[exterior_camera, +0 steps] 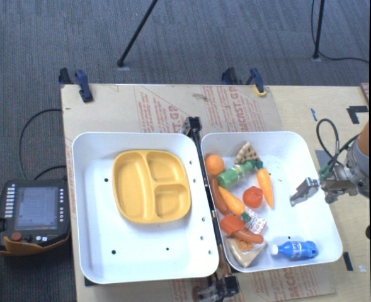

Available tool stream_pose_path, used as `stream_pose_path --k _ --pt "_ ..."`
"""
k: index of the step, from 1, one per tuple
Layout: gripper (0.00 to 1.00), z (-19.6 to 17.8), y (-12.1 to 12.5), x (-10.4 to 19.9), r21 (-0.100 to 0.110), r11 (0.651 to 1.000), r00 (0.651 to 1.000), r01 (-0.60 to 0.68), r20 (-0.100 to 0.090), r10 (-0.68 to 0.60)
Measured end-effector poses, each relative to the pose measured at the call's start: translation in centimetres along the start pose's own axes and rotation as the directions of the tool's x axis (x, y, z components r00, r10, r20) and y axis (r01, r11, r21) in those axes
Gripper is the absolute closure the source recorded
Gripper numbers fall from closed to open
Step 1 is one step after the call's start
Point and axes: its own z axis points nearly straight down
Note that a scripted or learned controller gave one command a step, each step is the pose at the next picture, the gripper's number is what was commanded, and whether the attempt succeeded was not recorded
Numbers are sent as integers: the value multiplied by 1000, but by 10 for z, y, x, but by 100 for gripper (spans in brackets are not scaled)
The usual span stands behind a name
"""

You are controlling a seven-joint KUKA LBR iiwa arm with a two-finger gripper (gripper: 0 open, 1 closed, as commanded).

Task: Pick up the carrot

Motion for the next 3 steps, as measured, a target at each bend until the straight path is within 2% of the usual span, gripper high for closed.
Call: stream_pose_path --k 1,2,3 --pt "0 138 54 3 3 983 983 182 -1 -182" --pt "0 154 112 20 -1 1000 1000 27 0 -27" --pt "100 144 112 19 -1 1000 1000 27 -1 -27"
